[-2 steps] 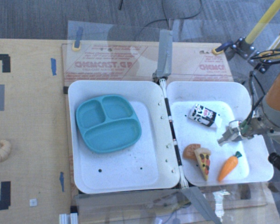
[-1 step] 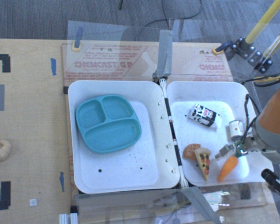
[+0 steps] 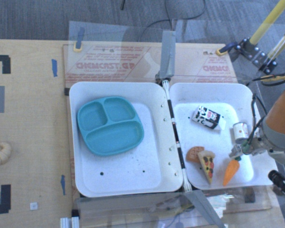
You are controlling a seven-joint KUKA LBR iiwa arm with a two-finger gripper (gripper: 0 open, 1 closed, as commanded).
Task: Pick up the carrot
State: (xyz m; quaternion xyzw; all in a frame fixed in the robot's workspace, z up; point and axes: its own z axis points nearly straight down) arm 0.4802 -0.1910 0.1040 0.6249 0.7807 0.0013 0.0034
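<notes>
The orange carrot [image 3: 231,171] lies in the right bin [image 3: 180,95], near its front right corner, with its thick end pointing up and right. My gripper [image 3: 241,147] reaches in from the right and hangs just over that thick end. From this angle I cannot make out whether it touches the carrot.
In the right bin, a black-and-white carton [image 3: 206,117] lies at the back, and a pizza slice [image 3: 207,165] and a brown cookie [image 3: 194,153] lie left of the carrot. A teal divided plate [image 3: 110,125] sits in the left bin [image 3: 85,175]. A croissant [image 3: 0,154] rests on the bench at far left.
</notes>
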